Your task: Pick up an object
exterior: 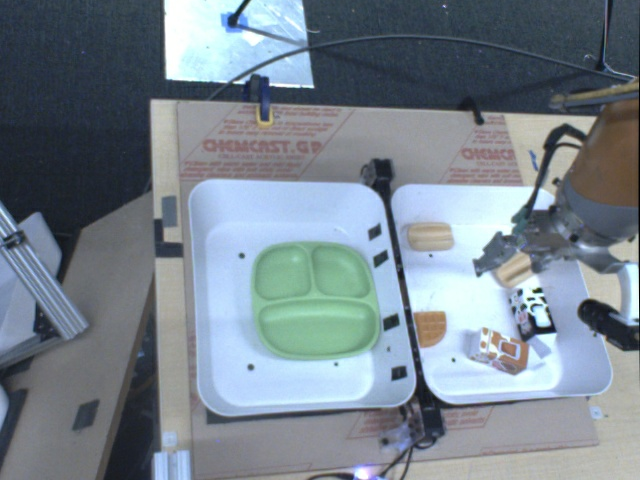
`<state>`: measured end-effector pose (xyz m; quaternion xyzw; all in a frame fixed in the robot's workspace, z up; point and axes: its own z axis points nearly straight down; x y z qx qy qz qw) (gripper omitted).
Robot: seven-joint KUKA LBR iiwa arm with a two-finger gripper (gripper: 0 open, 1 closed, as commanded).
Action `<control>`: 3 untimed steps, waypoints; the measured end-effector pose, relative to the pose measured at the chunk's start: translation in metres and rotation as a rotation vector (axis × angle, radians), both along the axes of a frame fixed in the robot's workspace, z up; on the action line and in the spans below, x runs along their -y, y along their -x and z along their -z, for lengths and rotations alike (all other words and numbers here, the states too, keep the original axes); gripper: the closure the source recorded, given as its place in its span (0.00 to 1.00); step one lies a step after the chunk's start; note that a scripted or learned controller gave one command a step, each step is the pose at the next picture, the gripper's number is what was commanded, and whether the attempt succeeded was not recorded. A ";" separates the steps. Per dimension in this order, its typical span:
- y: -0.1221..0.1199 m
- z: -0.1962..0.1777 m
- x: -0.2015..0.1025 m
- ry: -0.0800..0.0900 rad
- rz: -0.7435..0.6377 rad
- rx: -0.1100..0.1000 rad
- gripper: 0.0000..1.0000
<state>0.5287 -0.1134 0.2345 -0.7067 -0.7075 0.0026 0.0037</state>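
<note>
We see the end effector [512,258] over the right bin [455,373], clamped on a tan bread-like block [514,269], above the black-and-white carton [533,311].

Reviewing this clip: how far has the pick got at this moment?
Done: the gripper has reached the right bin and sits at a tan block.
In hand: the block appears to lie between its fingers, so a grasp seems under way; whether it has left the floor is unclear.
Left: a clear lift. The bread roll, cookie, brown carton and black-and-white carton lie untouched.
</note>
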 end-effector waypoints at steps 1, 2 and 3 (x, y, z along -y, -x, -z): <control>-0.002 -0.005 0.000 0.002 -0.002 0.011 0.00; 0.001 0.049 0.010 0.001 0.001 0.007 0.00; -0.007 0.106 0.011 0.001 0.001 0.007 0.00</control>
